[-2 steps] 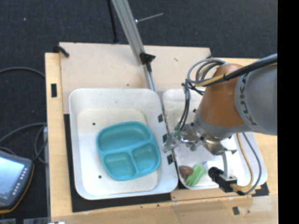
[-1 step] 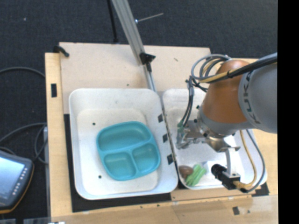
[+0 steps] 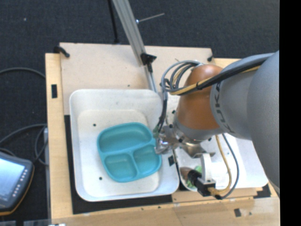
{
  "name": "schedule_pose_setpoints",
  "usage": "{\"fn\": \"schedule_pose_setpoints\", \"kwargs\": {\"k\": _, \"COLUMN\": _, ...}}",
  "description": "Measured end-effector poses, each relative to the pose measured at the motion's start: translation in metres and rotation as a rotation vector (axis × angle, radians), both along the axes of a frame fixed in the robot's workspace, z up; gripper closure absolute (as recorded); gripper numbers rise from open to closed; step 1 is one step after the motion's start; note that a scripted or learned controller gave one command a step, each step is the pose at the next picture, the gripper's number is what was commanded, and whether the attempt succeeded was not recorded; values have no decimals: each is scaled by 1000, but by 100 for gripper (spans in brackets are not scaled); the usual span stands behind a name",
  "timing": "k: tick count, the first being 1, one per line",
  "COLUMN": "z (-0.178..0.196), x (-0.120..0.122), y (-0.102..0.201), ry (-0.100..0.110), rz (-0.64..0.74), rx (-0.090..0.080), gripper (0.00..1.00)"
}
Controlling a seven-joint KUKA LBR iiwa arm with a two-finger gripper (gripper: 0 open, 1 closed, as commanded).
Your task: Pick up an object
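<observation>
I have the arm reaching in from three o'clock, its orange band over the seam between the two bins. The gripper sits low at the tray's three o'clock rim, seemingly touching or just beside it. The teal tray, three compartments, lies flat in the left bin, toward five o'clock of its floor. I judge this the approach-to-grasp step, with nothing lifted yet. I cannot tell the state of the fingers; the wrist hides them. Next I would want one finger on each side of the rim, a firm close, then a straight lift, watching for slip.
</observation>
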State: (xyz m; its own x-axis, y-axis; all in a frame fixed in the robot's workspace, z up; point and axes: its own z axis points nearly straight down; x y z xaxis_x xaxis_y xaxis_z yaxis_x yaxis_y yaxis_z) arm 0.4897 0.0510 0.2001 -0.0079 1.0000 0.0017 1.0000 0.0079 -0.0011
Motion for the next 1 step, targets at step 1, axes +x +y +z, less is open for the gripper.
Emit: {"fn": "schedule_pose_setpoints", "kwargs": {"k": 1, "z": 1, "x": 0, "y": -4, "ry": -2, "rz": -8, "rx": -1, "gripper": 0}}
